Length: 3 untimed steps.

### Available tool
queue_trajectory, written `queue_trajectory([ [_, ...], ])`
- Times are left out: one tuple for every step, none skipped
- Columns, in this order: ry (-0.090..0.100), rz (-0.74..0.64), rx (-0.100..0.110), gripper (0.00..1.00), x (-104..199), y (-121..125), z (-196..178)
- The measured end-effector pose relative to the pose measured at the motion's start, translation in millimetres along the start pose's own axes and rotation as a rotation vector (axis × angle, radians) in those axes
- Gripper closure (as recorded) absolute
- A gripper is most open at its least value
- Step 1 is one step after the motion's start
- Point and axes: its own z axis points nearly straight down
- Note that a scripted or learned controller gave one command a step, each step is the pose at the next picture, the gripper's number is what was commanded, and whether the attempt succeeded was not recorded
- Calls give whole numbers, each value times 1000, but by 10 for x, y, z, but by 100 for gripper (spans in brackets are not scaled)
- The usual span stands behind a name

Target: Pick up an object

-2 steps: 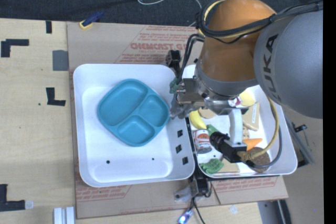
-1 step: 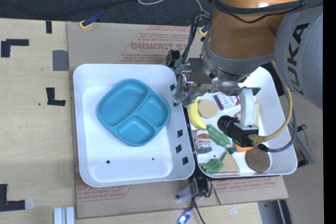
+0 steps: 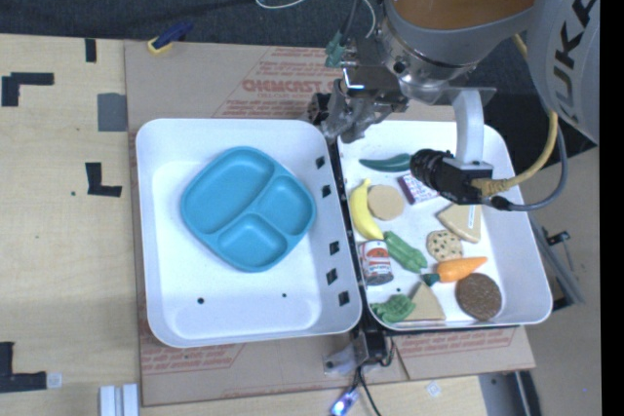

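Observation:
The right bin (image 3: 522, 239) holds several toy foods: a green chili (image 3: 388, 162), a banana (image 3: 363, 209), a tan round cracker (image 3: 387, 203), a purple packet (image 3: 421, 191), a cheese wedge (image 3: 461, 222), a chip cookie (image 3: 444, 244), a carrot (image 3: 458, 268), a brown round cookie (image 3: 479, 296), a green pickle (image 3: 405, 250) and a small can (image 3: 376, 262). My gripper (image 3: 344, 115) hangs over the far end of the divider between the bins, above and left of the chili. Nothing is seen held in it.
A blue divided plate (image 3: 249, 208) lies in the left bin (image 3: 156, 239). A black device on a white bracket (image 3: 447, 174) hangs from the arm over the right bin's far part. A green leafy piece (image 3: 393, 309) and a tan wedge (image 3: 427, 306) sit at the near edge.

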Motion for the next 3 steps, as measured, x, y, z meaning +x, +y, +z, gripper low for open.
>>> queue_trajectory([
  [1, -1, 5, 100, 193, -347, -395],
  [-1, 5, 3, 100, -161, -331, -846],
  [1, -10, 7, 100, 1004, -339, -967],
])
